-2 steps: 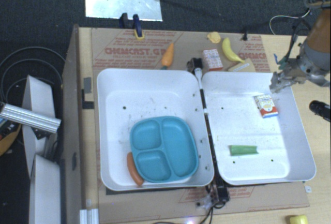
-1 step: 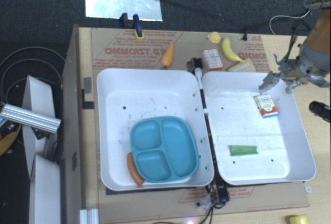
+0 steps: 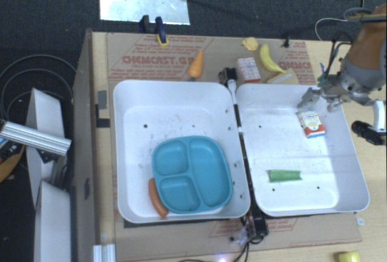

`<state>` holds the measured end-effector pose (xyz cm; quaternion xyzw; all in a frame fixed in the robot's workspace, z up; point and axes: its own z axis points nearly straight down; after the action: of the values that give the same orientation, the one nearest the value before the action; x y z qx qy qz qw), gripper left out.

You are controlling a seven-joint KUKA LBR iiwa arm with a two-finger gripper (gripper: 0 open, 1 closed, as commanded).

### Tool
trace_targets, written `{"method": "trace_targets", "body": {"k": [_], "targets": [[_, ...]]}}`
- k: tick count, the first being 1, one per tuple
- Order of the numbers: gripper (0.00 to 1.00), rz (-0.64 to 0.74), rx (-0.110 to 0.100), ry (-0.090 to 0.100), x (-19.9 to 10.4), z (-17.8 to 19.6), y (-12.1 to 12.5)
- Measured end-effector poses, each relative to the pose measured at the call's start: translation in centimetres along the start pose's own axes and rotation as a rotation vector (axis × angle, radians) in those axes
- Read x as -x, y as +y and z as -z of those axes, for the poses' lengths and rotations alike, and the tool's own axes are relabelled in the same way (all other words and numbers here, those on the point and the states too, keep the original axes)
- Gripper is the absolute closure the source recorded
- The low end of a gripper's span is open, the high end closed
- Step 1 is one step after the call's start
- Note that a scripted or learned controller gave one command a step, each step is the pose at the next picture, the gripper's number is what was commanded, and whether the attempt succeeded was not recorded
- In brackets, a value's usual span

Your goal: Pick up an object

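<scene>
Grey two-finger gripper (image 3: 320,97) poised at the right white bin's (image 3: 344,194) far edge — fingers spread, holding nothing. Just beneath, small red-and-white carton (image 3: 311,123); flat green strip (image 3: 284,175) nearer the front edge.

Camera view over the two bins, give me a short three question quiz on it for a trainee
1. True or false: the blue divided plate lies in the right bin.
2. Which thing lies nearest the pincer? A. green block B. small carton C. hot dog
3. Fill in: the banana lies on the ____ behind the bins.

Key: 1. False, it lies in the left bin. 2. B. 3. Cardboard.
</scene>
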<state>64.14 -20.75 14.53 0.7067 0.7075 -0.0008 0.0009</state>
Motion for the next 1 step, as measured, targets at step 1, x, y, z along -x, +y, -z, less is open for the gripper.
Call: {"method": "trace_targets", "body": {"k": [1], "targets": [[0.0,0.0,0.001,0.0,-0.1,-1.83,-0.33]]}}
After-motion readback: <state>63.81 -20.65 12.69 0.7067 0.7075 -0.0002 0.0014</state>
